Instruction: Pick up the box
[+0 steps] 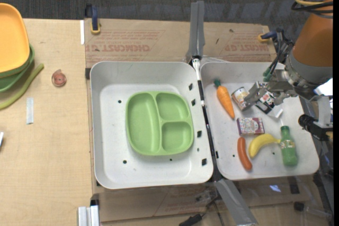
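A small pink-purple box [250,125] lies flat in the middle of the right bin [228,166]. My gripper [263,96] hangs over the bin's upper part, above and slightly right of the box and apart from it. Right under the gripper lies a small black and white item [268,104]. A red and white packet [240,97] sits just left of the gripper.
The right bin also holds a carrot [225,100], a red sausage [244,153], a banana [261,143] and a green bottle [288,146]. A green divided plate [159,123] lies in the left bin [106,129]. Orange and green plates [11,50] are stacked at far left.
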Controlling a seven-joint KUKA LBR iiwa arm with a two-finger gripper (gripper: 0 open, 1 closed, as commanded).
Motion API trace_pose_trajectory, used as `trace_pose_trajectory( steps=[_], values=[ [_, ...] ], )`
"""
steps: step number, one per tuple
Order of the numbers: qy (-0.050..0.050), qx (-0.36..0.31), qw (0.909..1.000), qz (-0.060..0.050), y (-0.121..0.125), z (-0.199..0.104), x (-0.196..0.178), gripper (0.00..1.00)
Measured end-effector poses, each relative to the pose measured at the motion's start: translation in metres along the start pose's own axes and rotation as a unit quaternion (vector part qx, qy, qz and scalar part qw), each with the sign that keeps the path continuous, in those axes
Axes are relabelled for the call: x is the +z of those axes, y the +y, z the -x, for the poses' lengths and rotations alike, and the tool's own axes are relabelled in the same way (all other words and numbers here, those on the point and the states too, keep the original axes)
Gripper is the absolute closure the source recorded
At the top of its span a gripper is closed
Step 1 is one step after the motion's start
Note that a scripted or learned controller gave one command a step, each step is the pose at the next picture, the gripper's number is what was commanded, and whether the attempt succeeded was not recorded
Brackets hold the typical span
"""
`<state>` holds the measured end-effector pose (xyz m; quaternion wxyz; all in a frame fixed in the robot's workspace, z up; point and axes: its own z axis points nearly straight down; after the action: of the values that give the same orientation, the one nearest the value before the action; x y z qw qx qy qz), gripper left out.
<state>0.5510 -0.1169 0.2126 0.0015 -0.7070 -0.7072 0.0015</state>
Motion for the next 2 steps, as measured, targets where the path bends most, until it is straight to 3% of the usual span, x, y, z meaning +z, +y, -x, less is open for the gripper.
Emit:
trace_pose_trajectory(
  steps=[1, 2],
  values=[
    [0.0, 0.042, 0.9991, 0.007, -0.035, 0.001, 0.115, 0.0],
    [-0.001, 0.029, 0.9995, 0.009, -0.005, 0.029, 0.114, 0.0]
  ],
)
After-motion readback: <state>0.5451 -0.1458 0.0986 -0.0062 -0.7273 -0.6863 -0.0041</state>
